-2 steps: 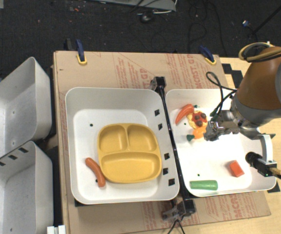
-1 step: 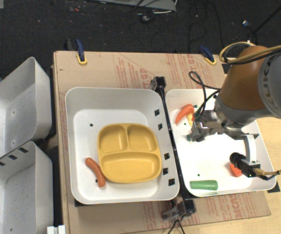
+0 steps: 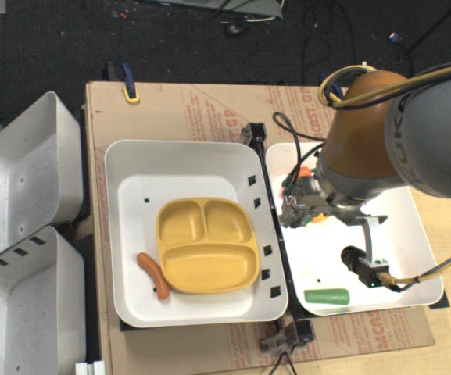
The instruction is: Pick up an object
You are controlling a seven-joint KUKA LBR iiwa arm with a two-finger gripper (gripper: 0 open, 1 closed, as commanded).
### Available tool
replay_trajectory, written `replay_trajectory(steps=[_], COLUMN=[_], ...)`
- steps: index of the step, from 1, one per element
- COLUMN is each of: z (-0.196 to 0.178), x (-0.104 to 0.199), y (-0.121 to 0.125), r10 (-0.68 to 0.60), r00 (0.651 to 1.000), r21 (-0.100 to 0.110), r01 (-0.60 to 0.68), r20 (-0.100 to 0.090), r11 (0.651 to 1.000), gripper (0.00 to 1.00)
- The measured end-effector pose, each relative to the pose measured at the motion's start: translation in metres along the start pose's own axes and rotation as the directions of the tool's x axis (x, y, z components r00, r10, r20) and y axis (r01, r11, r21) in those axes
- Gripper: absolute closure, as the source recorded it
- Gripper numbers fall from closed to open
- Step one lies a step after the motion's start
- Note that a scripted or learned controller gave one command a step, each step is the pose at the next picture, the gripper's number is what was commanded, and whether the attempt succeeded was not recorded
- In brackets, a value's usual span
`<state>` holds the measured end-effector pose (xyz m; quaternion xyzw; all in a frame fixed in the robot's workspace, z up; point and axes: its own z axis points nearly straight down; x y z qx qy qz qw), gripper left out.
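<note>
**Arm low over the right bin, nothing picked yet**

The grey arm with the orange band reaches into the right shallow white bin point(image 3: 420, 233). Its gripper point(image 3: 297, 209) is near the left wall of this bin, but I cannot tell its state. A green oblong block point(image 3: 327, 295) lies alone near the front edge of the same bin. In the left white bin point(image 3: 123, 209), a yellow plastic divided plate point(image 3: 208, 245) sits in the middle, and an orange sausage-shaped toy point(image 3: 153, 276) lies just beside the plate's front-left corner. No object appears lifted; I judge that the grasp remains to do.

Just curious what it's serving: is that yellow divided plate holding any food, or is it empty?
Empty: all three compartments of the yellow plate show bare yellow. The orange sausage lies outside it, on the floor of the left bin, by its lower left edge.
</note>
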<state>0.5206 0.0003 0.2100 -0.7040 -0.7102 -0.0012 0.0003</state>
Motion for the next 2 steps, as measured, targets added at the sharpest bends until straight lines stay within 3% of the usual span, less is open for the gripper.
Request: replay_trajectory(steps=[2], z=[-0.009], x=[0.096], y=[0.009], r10=[0.001], r00=[1.0], r21=[0.0], r01=[-0.001], r20=[0.0], r11=[1.0], gripper=[1.0])
